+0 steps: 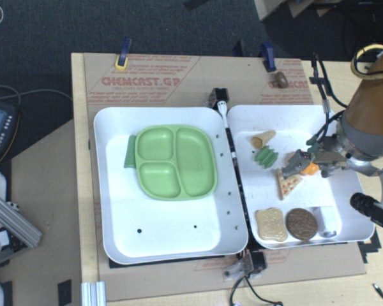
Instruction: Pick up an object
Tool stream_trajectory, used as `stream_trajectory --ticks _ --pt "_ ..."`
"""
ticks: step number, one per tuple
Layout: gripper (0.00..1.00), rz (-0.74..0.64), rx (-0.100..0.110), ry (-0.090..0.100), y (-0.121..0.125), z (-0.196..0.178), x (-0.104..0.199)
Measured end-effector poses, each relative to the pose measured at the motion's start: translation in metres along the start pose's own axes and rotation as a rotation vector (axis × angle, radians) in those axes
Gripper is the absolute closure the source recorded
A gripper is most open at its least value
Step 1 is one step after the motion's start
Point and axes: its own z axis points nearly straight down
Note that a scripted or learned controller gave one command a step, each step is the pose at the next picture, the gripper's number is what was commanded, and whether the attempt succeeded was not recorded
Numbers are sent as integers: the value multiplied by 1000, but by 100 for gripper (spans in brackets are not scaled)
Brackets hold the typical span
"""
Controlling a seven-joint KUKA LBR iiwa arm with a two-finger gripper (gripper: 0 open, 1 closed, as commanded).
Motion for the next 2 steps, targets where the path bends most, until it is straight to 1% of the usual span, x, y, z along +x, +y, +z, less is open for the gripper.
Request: stream_trajectory --ticks 1,2 --pt "0 -3 -14 -2 3 -6 0" --pt "0 -2 -7 0 3 56 4"
